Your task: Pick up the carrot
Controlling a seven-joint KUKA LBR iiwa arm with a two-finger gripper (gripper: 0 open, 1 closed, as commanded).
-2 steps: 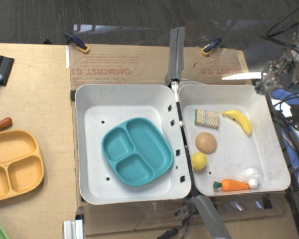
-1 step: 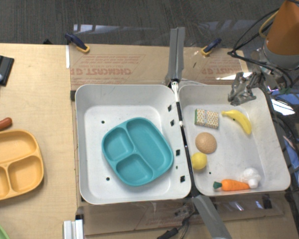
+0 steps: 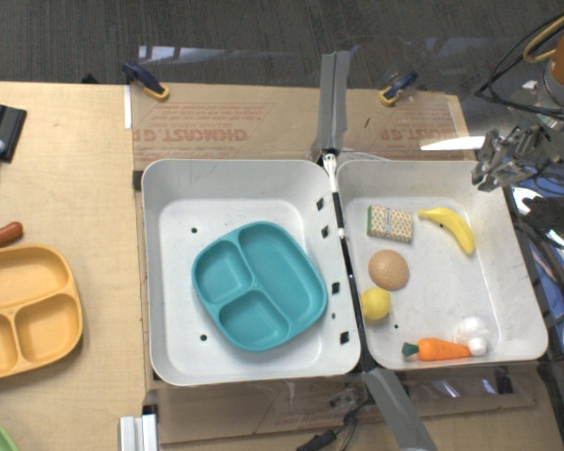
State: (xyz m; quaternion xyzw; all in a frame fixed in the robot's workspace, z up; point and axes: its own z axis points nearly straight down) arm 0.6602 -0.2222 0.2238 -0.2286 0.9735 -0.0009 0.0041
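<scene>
The carrot (image 3: 439, 349) sits in the right bin (image 3: 517, 280), down at about 6 o'clock near the front wall. It's a stubby orange cone lying on its side, green stem end pointing left, and it looks like smooth moulded plastic. Touching its right end is a small white lumpy thing (image 3: 472, 334) that reads as soft or crumpled, hard to say what it is.

Also in that bin: a curved yellow banana (image 3: 449, 226) at 1 o'clock, a flat rectangular block with a speckled pattern (image 3: 390, 223) at 11 o'clock, a tan egg-shaped ball (image 3: 388, 270) around the left middle, and a round yellow lemon-looking piece (image 3: 375, 303) just below it, close to the left wall.

The left bin (image 3: 169, 280) holds a teal divided plate (image 3: 258, 285), rounded corners, three compartments, glossy plastic, turned at an angle. Both bins are shallow white plastic with rounded rims and sit side by side on brown cardboard (image 3: 226, 125).

The gripper (image 3: 504, 158) hangs at the right bin's 1 o'clock corner, over the rim, well apart from the carrot. It's a tangle of dark metal bits and the jaws are too blurry to tell if they're open or closed.

Off to the left on the pale wood bench (image 3: 66, 139) there's an orange divided tray (image 3: 23, 313) and a reddish sausage shape (image 3: 0, 236) just above it.
</scene>
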